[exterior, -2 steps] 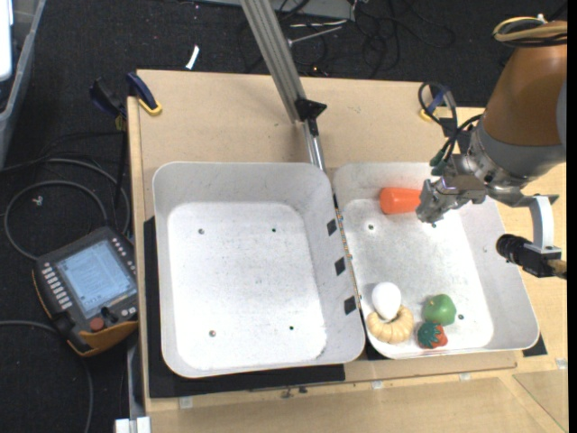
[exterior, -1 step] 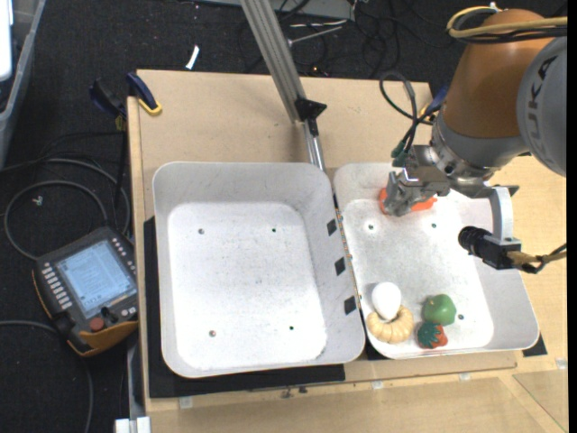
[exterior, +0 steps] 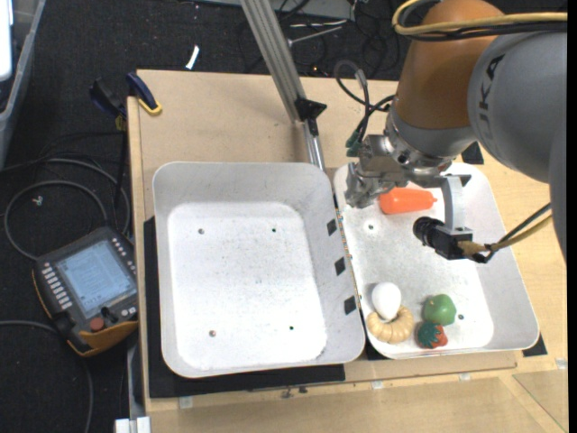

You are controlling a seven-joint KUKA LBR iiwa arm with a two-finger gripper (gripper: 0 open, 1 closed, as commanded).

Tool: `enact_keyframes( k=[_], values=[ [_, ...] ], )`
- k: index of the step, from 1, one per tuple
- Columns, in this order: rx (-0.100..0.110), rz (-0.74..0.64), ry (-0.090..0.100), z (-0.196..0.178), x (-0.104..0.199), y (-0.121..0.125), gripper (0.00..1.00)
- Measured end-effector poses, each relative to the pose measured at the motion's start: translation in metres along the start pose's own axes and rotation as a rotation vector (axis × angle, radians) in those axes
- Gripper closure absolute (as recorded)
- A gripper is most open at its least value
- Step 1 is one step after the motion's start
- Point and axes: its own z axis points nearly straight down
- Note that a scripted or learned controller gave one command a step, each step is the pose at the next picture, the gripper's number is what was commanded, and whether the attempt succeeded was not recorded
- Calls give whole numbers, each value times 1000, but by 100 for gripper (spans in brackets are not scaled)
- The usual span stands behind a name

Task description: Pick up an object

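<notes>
My end effector [exterior: 365, 183] sits low in the right bin [exterior: 505, 242], upper middle of the frame, just beside the orange carrot [exterior: 407, 201], placed there for a grab. Whether it is wide or narrow, I cannot tell. The egg [exterior: 387, 298], squash [exterior: 391, 327], green apple [exterior: 440, 308] and strawberry [exterior: 430, 335] cluster at the bin's lower edge.

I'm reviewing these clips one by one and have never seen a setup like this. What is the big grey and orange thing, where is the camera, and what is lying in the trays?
The grey and orange machine is a robot arm reaching in from the right. One fixed camera looks down at a slant on a bench with two shallow white bins. The arm's gripper hangs low over the right bin, next to an orange carrot-like item; nothing shows between its fingers. Near that bin's front edge lie a white egg-shaped object, a tan ridged piece, a green apple-like toy and a small red and green item. The left bin sits beside it.
</notes>
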Motion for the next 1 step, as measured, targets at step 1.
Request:
enact_keyframes(
  k=[1],
  values=[
    [3, 2, -1, 8, 48, 2, 100]
  ],
)
